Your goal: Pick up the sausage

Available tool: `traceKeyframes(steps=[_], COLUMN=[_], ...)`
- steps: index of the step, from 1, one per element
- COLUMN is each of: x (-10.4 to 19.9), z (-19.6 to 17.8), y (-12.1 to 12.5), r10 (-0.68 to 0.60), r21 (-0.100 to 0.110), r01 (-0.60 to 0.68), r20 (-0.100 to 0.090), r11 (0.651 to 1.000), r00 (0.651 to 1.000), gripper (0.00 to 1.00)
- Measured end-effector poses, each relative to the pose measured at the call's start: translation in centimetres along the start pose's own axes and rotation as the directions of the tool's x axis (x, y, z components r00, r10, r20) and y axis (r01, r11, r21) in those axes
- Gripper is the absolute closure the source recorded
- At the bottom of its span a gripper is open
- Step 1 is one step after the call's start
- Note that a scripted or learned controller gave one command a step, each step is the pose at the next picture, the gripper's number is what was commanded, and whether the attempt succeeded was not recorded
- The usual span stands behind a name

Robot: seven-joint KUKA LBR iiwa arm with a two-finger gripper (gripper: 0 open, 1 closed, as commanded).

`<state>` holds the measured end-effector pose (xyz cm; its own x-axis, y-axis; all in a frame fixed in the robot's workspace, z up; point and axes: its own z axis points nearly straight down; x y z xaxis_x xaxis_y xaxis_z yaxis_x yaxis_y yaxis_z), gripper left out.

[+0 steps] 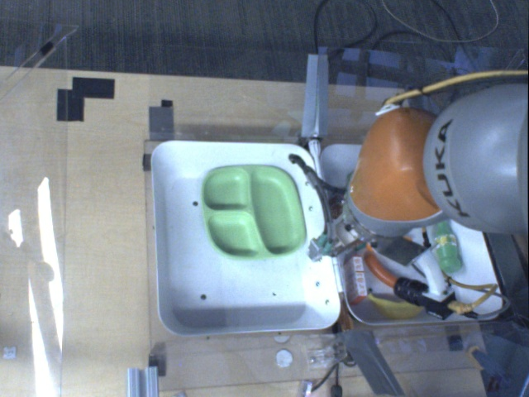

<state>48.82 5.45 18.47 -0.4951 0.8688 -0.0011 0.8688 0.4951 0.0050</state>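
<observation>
Pale wooden bench (83, 246) with two white bins. Claw (326, 245) at their shared wall — grip state indeterminate. Sausage (378, 267) (reddish, partly hidden) just right of claw; pickup not yet evident.

This looks like a robot lab. A big grey and orange robot arm (430, 172) reaches over a wooden bench (83, 222) with white bins (178, 222). Loose cables (430, 11) lie on the dark floor.
</observation>
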Motion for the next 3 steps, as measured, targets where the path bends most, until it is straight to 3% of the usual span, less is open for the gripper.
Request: traceKeyframes(steps=[1, 2, 3], x=[1.7, 2.6, 3.2], z=[0.0, 5.3, 8.8], y=[3.2, 7.5, 10.5], r10=[0.014, 0.106, 0.164], r21=[-0.001, 0.002, -0.027], r01=[-0.014, -0.106, -0.163], r20=[0.000, -0.001, 0.010], r11=[1.000, 0.994, 0.986], r00=[1.000, 0.994, 0.986], gripper=[1.00, 1.00, 1.00])
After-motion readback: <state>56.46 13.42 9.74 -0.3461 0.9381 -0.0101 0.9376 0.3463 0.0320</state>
